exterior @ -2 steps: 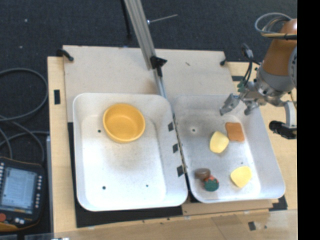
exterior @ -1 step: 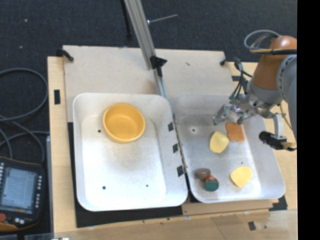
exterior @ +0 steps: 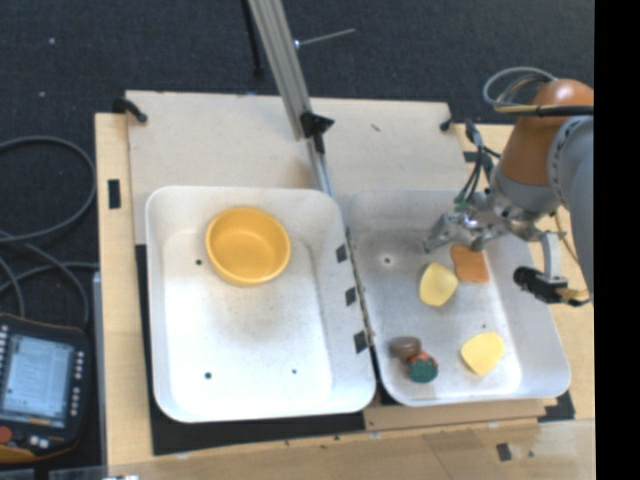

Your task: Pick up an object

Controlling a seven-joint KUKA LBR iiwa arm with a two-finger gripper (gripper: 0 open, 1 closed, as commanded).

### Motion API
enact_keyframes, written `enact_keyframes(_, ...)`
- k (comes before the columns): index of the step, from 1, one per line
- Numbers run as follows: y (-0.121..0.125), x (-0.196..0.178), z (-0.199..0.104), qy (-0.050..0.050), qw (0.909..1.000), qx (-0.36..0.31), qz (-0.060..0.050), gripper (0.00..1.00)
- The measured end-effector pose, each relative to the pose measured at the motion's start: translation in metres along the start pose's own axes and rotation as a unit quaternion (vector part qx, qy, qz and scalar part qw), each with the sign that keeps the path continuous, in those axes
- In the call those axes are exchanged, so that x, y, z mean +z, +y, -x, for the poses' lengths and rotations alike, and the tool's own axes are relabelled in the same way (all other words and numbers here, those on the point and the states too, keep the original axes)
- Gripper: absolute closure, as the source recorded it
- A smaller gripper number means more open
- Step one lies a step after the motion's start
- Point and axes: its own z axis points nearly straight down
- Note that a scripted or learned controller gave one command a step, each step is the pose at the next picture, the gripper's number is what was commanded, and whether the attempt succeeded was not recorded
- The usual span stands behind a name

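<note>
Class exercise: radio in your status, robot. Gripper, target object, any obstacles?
Gripper low in right bin, above orange block; nothing seen held. Yellow piece lies close beside the block.

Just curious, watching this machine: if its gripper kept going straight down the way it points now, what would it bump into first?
Most likely the orange block in the right bin: the gripper hangs almost directly over it. Height is hard to judge from above, so it might graze the pale yellow piece beside it.

The grey arm (exterior: pixel 560 163) reaches in from the right, orange band uppermost, its gripper (exterior: pixel 462 226) pointing down-left.
</note>
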Motion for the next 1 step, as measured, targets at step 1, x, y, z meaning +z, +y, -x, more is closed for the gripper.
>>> enact_keyframes(1,0.0012,-0.0121,0.0009,-0.001,1.0,-0.001,0.002,1.0)
